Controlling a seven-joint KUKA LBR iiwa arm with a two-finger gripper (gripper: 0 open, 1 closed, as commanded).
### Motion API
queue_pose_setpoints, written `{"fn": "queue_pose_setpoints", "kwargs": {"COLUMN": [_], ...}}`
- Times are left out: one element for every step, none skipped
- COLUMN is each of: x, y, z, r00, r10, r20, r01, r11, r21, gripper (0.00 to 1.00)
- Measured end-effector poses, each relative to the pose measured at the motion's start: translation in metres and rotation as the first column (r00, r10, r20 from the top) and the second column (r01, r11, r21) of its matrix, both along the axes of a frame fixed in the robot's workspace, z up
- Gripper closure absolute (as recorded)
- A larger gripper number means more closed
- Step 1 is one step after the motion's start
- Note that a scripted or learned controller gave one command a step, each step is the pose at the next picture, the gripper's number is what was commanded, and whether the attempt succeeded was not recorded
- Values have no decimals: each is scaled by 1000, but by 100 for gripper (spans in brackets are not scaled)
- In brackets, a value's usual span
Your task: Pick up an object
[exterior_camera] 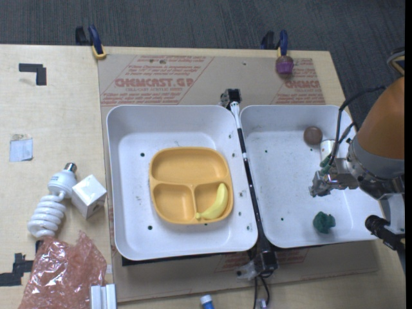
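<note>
Green lump (324, 221) lies just below gripper (320, 187) in right bin (283, 172); brown ball (313, 134) above it; gripper's grasp state indiscernible.

bench left: spiral light bulb (50, 206) touching small white box (89, 196) | pink crinkled plastic (64, 272) below both | silver tag (21, 149) and black bracket (34, 73) further up | brown printed board (161, 80) under bins, two blue clamps (96, 42) on back edge | purple ball (284, 64) near right clamp
</note>
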State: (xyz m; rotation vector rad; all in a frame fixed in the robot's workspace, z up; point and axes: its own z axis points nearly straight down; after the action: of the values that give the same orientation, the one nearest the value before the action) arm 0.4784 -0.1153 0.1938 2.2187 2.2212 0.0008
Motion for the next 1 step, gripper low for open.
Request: {"fn": "queue_pose_setpoints", "kwargs": {"x": [0], "y": [0], "z": [0], "r00": [1000], "r10": [0], "r20": [0], "r01": [0], "r11": [1000], "r21": [0], "gripper": [0]}}
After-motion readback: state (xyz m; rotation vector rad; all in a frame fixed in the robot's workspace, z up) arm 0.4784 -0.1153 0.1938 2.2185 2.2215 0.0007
